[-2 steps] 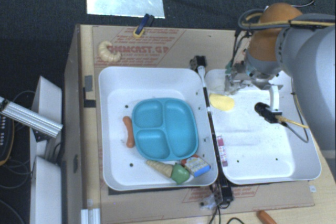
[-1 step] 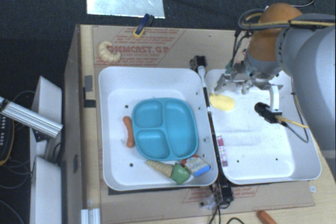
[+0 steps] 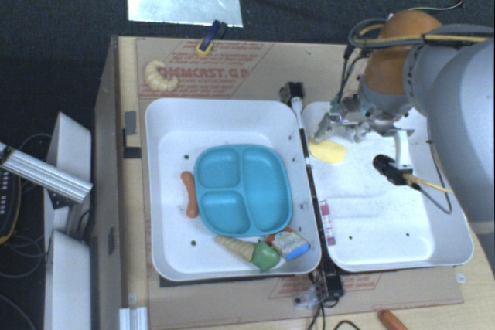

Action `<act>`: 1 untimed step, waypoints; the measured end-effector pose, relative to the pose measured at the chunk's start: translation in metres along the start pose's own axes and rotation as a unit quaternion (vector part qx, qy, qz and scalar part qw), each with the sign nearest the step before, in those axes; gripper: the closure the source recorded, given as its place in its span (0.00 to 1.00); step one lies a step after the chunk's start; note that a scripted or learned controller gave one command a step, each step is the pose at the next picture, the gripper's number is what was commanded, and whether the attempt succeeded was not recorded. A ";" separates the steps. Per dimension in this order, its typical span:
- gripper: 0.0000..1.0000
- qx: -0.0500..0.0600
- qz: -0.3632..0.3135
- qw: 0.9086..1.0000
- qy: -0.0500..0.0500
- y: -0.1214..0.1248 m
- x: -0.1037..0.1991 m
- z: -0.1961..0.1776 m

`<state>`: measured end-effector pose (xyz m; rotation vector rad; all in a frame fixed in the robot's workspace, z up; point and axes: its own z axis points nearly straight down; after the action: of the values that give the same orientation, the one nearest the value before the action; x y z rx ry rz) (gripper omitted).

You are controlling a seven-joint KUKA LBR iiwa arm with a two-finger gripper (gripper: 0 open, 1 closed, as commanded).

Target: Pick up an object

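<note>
Leftmost on the bench sits the left bin (image 3: 166, 189), and inside it, near its left wall, a small orange-brown sausage-shaped piece (image 3: 189, 194) lies lengthwise. Just beside that is a blue divided plate (image 3: 242, 189) with three compartments, taking up the middle of the bin. Along the near edge of the plate lie a pale cone (image 3: 234, 246), a green piece (image 3: 265, 256) and a small blue-and-white packet (image 3: 292, 244), all bunched together at the bin's front right corner.

Across the divider, in the right bin (image 3: 387, 236), the one thing I can reach is a flat, pale yellow object (image 3: 329, 151), roughly oval, soft-edged and plain in colour. It lies on the bin floor near the back left corner, close to the wall shared with the other bin.

My gripper (image 3: 346, 124) hangs just above and behind that yellow object, at its far edge, with the grey wrist and orange band rising to the right. From this slant I cannot tell whether my fingers are spread or closed, and nothing is visibly between them. A black fitting (image 3: 388, 168) on my arm sits over the bin floor to the right of the yellow object.
</note>
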<state>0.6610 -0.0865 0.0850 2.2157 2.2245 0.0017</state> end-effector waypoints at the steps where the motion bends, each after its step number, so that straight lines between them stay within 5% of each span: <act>1: 0.00 -0.001 -0.001 1.000 0.000 0.008 -0.001 0.000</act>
<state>0.6694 -0.0872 0.0853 2.2139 2.2261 0.0036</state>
